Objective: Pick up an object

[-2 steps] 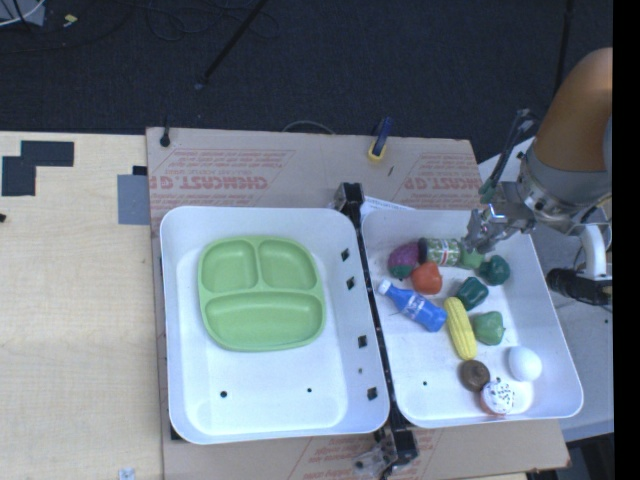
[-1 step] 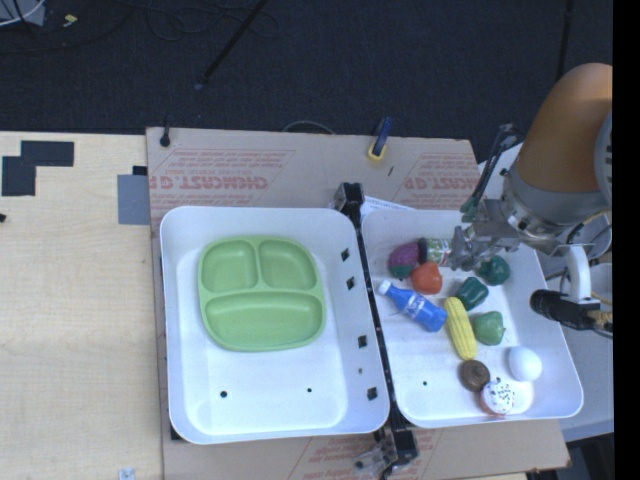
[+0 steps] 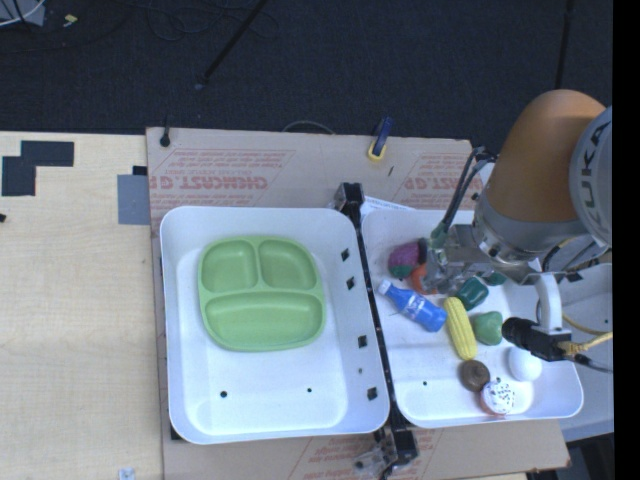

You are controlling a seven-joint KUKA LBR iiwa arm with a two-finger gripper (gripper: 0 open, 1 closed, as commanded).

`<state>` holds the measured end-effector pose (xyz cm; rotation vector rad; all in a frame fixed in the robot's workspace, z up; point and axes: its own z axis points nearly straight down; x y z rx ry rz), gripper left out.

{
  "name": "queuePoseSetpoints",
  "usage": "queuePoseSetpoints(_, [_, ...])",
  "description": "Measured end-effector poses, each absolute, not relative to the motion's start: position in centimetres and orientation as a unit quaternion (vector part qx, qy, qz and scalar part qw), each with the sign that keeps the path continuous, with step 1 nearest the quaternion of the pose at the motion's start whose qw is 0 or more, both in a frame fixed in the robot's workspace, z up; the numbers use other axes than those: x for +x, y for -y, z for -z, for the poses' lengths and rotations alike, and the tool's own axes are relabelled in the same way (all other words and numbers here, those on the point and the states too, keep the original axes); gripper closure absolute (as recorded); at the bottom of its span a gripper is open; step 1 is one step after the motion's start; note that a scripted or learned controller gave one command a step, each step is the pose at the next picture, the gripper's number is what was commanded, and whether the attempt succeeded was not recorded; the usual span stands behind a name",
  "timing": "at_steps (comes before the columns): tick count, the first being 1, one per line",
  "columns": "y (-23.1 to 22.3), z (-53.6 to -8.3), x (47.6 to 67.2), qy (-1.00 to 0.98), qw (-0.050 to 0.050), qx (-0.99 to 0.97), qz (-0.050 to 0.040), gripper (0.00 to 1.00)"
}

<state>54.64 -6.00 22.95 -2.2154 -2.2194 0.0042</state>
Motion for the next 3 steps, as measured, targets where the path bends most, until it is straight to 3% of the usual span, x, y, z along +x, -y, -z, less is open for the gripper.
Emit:
queuePoseSetpoints(1, [3.0, -21.8, 50.8, 0.708, 0.003, -0.707, -0.0019, 1.0])
queuePoseSetpoints(3, [3.0, -23.7, 49.5, 0.706, 0.0, -0.708, -0.0003, 1.0])
